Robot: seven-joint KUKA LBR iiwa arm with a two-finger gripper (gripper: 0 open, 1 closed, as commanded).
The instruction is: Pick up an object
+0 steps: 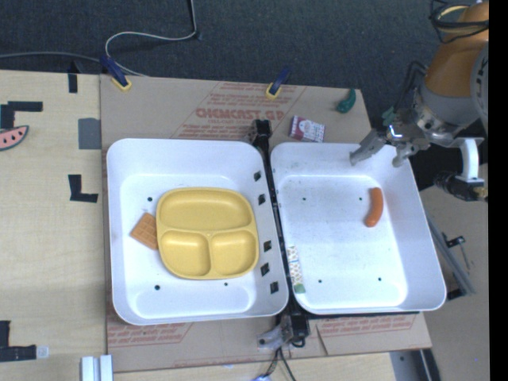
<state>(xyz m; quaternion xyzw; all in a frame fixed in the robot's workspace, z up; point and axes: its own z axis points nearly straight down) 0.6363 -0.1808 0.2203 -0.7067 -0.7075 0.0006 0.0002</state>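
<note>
The gripper (382, 147), fingers spread and holding nothing, hovers at the right bin's (413, 292) far rim; the orange sausage (373, 207) looks light, smooth and roll-prone, best pinched across its middle.

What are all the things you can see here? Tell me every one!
Bins: 2, white, side by side on the bench.
Tray: 1, yellow, three compartments, in the left bin.
Cracker: 1, tan, in the left bin, partly tucked under the tray's left edge.
Sausage: 1, orange, in the right bin near its right wall.
Clips: 2, yellow and blue, on the cardboard's far edge.
Packet: 1, dark red and white, on the cardboard behind the right bin.
Green thing: 1, small, near the cardboard's far right corner.
Cable: 1, white, looping across the dark floor.
Arm: 1, grey with an orange band, at the right.
Gripper: 1, grey, jaws apart, above the right bin's far right corner, holding nothing.
</note>
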